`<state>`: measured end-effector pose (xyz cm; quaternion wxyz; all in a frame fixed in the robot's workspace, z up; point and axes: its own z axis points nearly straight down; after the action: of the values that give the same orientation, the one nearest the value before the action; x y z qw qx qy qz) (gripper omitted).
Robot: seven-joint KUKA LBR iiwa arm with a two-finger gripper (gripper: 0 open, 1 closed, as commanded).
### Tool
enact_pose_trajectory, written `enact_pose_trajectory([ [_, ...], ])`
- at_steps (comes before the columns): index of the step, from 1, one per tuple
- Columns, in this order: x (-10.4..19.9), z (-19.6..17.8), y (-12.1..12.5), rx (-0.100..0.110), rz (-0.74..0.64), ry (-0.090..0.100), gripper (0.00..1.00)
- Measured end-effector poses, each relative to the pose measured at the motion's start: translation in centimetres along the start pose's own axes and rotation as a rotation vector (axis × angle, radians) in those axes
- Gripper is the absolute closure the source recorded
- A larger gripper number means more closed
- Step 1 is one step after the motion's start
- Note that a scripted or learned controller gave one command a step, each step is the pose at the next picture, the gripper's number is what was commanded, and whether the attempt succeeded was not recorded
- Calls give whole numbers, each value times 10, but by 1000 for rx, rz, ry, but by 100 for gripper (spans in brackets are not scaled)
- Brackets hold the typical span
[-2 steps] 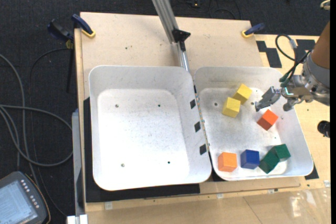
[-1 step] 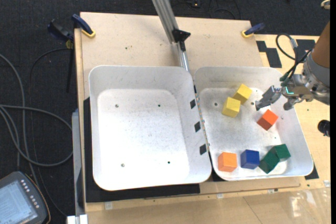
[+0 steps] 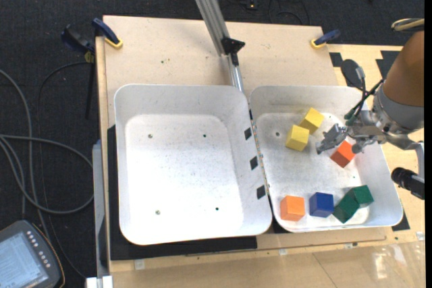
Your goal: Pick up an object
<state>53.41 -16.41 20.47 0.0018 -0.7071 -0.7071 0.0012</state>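
The right bin (image 3: 290,92) holds several small blocks. A red-orange block (image 3: 343,154) lies at its right side, directly beneath and beside my gripper (image 3: 335,139), which hangs low over the bin from the right. Whether the block is in the gripper's grasp is unclear from this angle. Two yellow blocks (image 3: 312,119) (image 3: 297,137) sit just left of the gripper. Along the bin's front edge stand an orange block (image 3: 292,207), a blue block (image 3: 322,204) and two green blocks (image 3: 362,195) (image 3: 347,208).
The left bin (image 3: 175,165) adjoins the right one along a shared rim. A slanted metal pole (image 3: 206,0) runs from the back down to the bins' junction. Clamps (image 3: 108,34) (image 3: 325,38) grip the board's back corners. The arm's grey body (image 3: 405,88) overhangs the right edge.
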Motion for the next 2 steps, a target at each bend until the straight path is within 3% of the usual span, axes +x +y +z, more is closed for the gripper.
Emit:
enact_pose_trajectory([
  [2, -5, 106, -6, 2, 1, 1, 0],
])
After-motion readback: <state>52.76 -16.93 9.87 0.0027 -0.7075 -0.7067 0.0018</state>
